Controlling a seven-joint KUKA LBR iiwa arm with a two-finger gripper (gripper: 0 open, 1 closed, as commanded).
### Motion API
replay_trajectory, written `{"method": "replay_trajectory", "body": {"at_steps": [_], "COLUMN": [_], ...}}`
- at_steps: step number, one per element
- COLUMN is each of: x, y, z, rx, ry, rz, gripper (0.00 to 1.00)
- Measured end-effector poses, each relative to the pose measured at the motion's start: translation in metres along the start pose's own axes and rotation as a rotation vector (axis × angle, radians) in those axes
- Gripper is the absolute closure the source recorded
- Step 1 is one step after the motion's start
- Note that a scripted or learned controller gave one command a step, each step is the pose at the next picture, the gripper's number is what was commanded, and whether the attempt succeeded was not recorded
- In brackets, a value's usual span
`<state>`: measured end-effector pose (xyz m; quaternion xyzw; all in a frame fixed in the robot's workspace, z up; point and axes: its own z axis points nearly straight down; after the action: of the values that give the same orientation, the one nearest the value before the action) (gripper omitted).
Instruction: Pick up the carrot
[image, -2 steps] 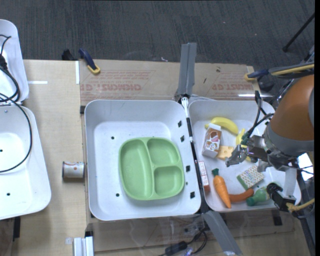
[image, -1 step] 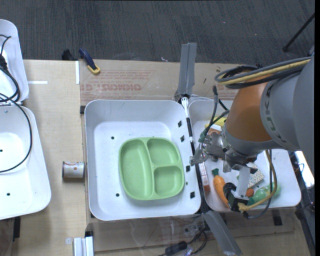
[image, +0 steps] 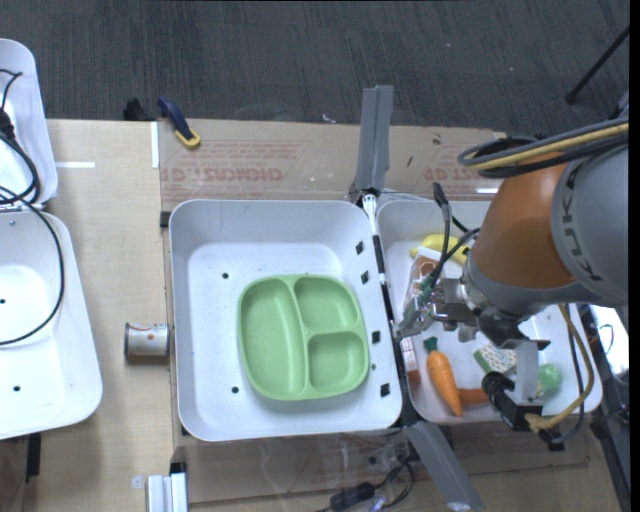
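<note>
Carrot (image: 443, 381): I see it lying in the right bin (image: 585, 398), near that bin's front-left corner, orange body running from upper left to lower right, green stub at the upper end. It lies flat on the bin floor.
Arm (image: 545, 235): I see it entering from the right, grey with the orange band sitting over the right bin.
Gripper (image: 452, 312): I locate it low over the right bin, just above and behind the carrot's green end. The wrist body and cabling block my view of the claw, so I cannot tell whether it is open or closed. I see nothing held in it.
Right bin, other contents: 1 yellow object (image: 437, 244) near the back, 1 green round object (image: 549, 377) near the right front, 1 pale patterned item (image: 494, 357) between that object and the carrot.
Left bin (image: 200, 260): holds 1 green divided plate (image: 303, 337) with 3 compartments, set right of centre.
Bench (image: 100, 160): 1 small can (image: 146, 340) lies on its side just left of the left bin; 1 clamp with a blue and yellow handle (image: 177, 122) lies at the back edge.
Far left: 1 white tray (image: 40, 330) with a black cable (image: 35, 170) looping across it.
</note>
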<state>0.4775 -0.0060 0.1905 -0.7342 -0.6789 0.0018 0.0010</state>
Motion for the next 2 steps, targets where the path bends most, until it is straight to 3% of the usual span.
{"method": "replay_trajectory", "body": {"at_steps": [1,2], "x": [-0.044,0.015], "y": [0.003,-0.001], "z": [0.0,0.0], "rx": [0.0,-0.002], "ry": [0.0,0.0], "rz": [-0.354,-0.342], "gripper": [0.0,0.0]}}
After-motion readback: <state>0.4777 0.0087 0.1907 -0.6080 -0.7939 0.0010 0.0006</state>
